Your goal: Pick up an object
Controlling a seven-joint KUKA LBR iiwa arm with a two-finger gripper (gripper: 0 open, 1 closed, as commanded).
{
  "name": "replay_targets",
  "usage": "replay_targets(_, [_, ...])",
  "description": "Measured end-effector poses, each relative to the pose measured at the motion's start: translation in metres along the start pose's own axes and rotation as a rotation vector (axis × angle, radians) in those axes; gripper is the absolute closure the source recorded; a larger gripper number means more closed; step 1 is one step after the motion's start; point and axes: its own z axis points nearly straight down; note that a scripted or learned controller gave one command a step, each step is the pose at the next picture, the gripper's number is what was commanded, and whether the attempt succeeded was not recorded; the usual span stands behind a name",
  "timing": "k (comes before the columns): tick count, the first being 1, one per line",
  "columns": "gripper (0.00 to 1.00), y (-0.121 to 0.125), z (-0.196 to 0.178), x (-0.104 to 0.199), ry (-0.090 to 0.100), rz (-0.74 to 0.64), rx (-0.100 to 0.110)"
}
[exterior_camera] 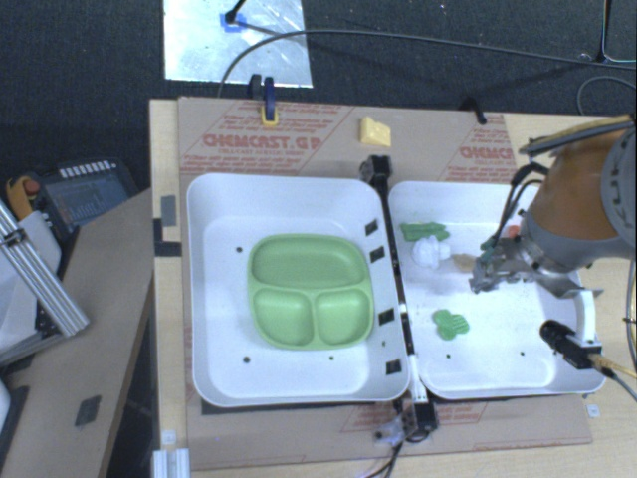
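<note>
Roughly: nearest the camera, at about 6 o'clock in the right bin (528, 378), lies a small green piece (451, 324). Further back, the gripper (485, 272) hangs low mid-bin; how far its claw is open I cannot tell, and nothing shows held in it. At its 9 o'clock sits a white lump (430, 253), beyond that a green toy (424, 232). Risk: closing off-target, nudging the lump away, grabbing nothing. The green tray (309, 290) sits in the left bin (214, 371).

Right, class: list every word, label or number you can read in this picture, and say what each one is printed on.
"CHEMCAST GP": red print on the brown board behind the left bin.
A second red print on the board behind the right bin: too blurred to read.
The grey device at the left: markings too small to read.
</note>
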Motion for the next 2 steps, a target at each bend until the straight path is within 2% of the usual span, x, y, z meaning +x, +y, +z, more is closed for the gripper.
replay_targets(1, [1.00, 0.001, -0.064, -0.003, -0.001, -0.004, -0.004])
replay_targets(2, [1.00, 0.002, -0.077, -0.003, 0.000, -0.004, 0.001])
